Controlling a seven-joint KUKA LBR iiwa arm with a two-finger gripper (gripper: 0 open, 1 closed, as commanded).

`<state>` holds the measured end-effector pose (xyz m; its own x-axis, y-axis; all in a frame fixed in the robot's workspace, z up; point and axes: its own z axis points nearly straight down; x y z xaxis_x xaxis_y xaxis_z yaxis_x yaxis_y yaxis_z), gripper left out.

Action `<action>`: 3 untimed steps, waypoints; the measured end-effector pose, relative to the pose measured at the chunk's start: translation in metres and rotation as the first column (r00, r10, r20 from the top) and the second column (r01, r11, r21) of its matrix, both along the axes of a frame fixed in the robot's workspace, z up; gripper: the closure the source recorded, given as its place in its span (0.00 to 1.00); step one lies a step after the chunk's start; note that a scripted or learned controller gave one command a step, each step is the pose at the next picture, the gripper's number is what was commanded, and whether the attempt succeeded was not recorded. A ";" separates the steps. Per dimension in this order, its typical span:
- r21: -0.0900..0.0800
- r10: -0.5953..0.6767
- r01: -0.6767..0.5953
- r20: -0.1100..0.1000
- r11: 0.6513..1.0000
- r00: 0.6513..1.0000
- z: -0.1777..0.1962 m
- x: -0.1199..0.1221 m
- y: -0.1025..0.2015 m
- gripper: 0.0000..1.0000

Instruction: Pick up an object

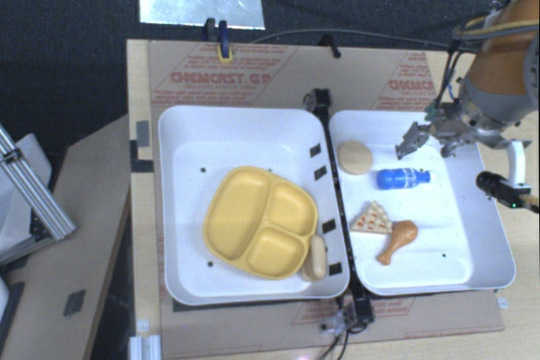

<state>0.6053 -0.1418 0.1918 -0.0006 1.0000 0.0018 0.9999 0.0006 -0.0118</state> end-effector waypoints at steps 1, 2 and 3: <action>-0.002 0.003 -0.003 0.013 1.000 1.000 0.008 0.003 0.000 0.00; -0.002 0.006 -0.006 0.012 1.000 1.000 -0.037 0.010 0.005 0.00; -0.002 0.002 -0.002 0.012 1.000 1.000 -0.079 0.015 0.002 0.00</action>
